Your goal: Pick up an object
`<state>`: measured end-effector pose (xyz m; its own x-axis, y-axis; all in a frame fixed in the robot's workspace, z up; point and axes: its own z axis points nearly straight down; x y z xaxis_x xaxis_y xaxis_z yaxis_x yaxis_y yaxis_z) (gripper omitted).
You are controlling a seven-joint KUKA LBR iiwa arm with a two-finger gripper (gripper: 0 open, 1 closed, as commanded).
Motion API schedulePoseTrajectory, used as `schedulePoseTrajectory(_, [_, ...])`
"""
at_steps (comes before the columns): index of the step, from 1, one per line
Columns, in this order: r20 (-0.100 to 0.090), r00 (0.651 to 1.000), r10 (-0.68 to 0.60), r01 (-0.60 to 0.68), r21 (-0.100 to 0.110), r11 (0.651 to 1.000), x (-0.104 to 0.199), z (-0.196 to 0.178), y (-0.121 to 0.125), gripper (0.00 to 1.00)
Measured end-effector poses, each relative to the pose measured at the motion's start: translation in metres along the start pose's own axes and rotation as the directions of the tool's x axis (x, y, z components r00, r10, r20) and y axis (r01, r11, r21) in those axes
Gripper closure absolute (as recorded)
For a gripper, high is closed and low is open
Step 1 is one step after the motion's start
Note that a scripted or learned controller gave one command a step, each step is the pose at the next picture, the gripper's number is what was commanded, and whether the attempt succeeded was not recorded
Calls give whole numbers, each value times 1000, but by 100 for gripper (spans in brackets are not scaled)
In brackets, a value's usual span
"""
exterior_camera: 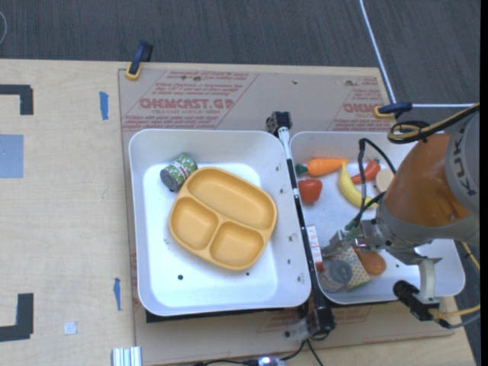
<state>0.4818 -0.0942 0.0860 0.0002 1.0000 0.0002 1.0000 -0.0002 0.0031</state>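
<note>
Camera view: jaws (341,252) sit low in the crowded right bin (456,277), near its front-left wall, over small objects (347,269); whether they grip anything, I cannot tell. Left bin (145,204) holds a yellow tray (223,217).

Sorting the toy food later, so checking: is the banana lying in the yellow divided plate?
No, the banana lies in the right bin beside the carrot, while the yellow divided plate sits in the left bin.
</note>
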Motion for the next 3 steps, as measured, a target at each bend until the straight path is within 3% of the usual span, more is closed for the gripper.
schedulePoseTrajectory(1, [1, 1000, 0, 0, -5, 1000, 0, -10, 2, 100])
schedulePoseTrajectory(2, [-1, 1000, -2, 2, 1, 1000, 80, -99, -1, 100])
schedulePoseTrajectory(3, [0, 1000, -1, 1, 1, 1000, 79, -99, -1, 0])
